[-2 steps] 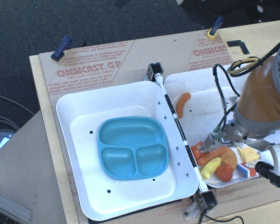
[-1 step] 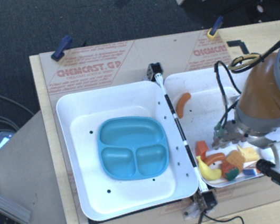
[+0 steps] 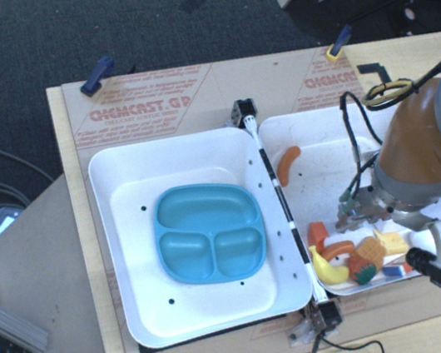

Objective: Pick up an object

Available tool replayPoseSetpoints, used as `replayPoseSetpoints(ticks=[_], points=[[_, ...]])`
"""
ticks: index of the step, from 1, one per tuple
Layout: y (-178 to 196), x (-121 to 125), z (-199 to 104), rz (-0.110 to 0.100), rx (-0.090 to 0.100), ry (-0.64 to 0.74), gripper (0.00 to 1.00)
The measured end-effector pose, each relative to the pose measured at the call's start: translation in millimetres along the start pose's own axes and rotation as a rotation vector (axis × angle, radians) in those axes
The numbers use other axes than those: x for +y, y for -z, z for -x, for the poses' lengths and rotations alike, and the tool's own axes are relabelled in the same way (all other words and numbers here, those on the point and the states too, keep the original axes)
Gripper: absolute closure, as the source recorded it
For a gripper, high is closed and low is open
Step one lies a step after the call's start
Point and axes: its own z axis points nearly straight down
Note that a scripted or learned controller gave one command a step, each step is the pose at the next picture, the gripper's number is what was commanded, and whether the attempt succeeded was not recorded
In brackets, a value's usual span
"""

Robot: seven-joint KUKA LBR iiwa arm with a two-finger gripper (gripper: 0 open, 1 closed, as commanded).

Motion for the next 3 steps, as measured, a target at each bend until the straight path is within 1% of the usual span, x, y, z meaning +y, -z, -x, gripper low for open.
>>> replayPoseSetpoints(ticks=[1,2,3], points=[[44.8,-5.6,68.7,-0.023,0.003,0.002,1.0],[44.7,-5.6,68.5,-0.023,0.003,0.002,0.0],[-28.5,66.2,26.8,-0.023,0.004,0.004,0.0]])
